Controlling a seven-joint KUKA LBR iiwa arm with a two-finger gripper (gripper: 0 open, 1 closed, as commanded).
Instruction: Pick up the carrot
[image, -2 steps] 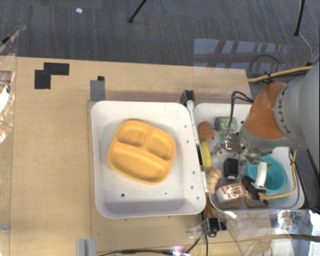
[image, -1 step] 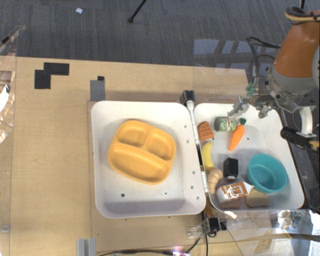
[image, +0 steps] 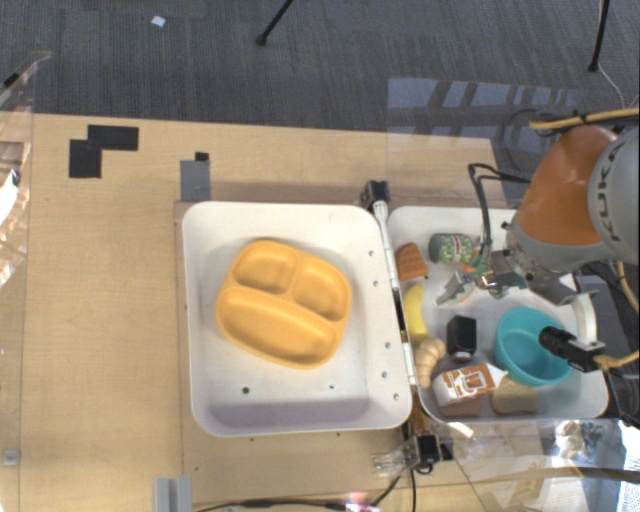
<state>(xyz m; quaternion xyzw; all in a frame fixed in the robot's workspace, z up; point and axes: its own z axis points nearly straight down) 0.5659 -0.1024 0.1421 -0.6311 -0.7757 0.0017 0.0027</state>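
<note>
The carrot (image: 411, 262) is a short orange-brown piece lying against the left wall of the right bin (image: 590, 400), near its back. My gripper (image: 453, 287) hangs over the middle of that bin, just right of the carrot and slightly nearer the front. It is apart from the carrot. Its metal fingers point left and look open, with nothing between them. The orange band of the arm (image: 565, 200) rises at the right.
Around the gripper in the right bin lie a green can (image: 453, 247), a yellow piece (image: 414, 312), a black block (image: 460, 335), a teal bowl (image: 528, 346), a brown box (image: 468, 385) and a beige lump (image: 430, 355). A yellow divided tray (image: 285, 303) sits in the left bin (image: 210, 400).
</note>
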